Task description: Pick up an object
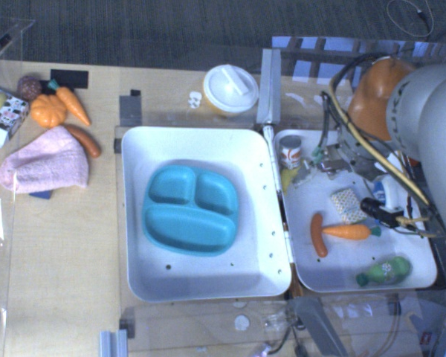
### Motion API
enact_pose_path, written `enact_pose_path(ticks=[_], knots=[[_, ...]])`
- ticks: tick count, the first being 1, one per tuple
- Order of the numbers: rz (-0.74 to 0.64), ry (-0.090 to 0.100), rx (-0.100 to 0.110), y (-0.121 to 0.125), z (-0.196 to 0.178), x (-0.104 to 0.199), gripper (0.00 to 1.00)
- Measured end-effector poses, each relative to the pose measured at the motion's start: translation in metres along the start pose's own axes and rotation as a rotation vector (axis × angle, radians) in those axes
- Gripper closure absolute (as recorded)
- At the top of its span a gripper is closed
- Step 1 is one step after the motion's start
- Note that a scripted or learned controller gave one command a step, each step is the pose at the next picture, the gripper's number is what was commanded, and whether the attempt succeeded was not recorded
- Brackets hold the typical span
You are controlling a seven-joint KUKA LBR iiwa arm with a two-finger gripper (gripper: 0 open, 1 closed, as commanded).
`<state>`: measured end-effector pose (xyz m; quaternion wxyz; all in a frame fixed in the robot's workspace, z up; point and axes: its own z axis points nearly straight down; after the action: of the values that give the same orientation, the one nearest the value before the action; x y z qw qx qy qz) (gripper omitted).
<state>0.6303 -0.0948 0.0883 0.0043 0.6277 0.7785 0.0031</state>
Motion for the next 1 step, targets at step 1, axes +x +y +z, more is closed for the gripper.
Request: enact_pose_path(ticks=[1], knots=[[-0.044,-0.004,0.02,0.0285,0.0007,-0.0079,0.0]])
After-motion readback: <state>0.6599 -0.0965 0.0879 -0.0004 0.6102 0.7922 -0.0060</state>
